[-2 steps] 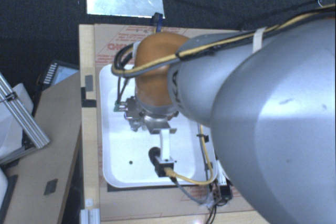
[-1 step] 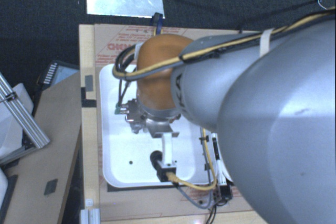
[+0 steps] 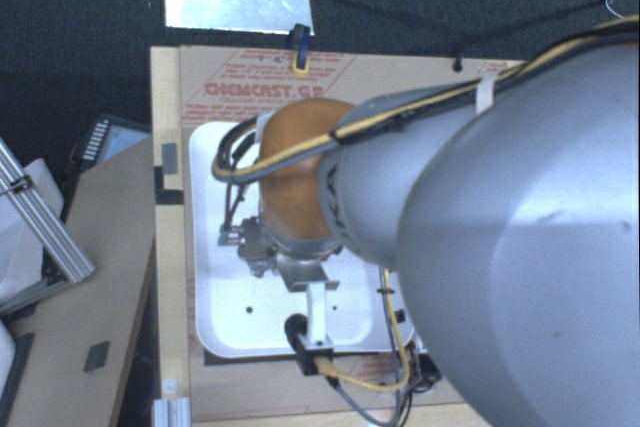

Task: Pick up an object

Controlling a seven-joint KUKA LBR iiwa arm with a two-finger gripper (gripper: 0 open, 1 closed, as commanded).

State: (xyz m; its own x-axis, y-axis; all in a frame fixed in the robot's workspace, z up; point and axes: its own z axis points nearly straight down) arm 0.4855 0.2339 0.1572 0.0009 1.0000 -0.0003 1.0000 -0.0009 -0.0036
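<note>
The arm is a thick, smooth grey tube, with an orange band above the wrist. Black and yellow cables run along it, looping beside the metal wrist mount.

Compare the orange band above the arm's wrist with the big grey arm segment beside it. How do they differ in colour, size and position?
The orange band is orange; the grey arm segment is pale grey. The orange band is small and rounded; the grey arm segment fills much of the view's right. The orange band hangs over the white bin; the grey arm segment lies further right. Both belong to one arm.
</note>
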